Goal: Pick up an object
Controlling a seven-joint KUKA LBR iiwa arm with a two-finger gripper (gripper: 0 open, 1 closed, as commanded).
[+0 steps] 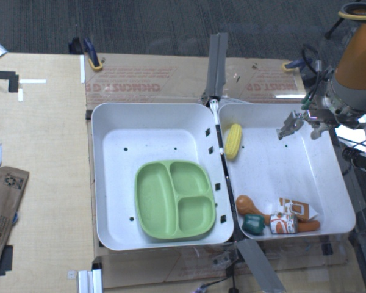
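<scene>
The right bin (274,170) holds a yellow corn cob (233,140) against its left wall. At its front edge lie a brown drumstick (251,207), a dark green piece (253,224), a small orange and white carton (288,217) and a thin orange carrot-like piece (309,226). My gripper (302,126) hangs over the bin's far right part, open, with nothing between its fingers. It is well to the right of the corn and far behind the cluster at the front.
The left bin (110,163) holds a green divided plate (174,198). A grey divider post (217,66) rises between the bins at the back. Cardboard lies under the bins, and cables and a stand sit at the far right.
</scene>
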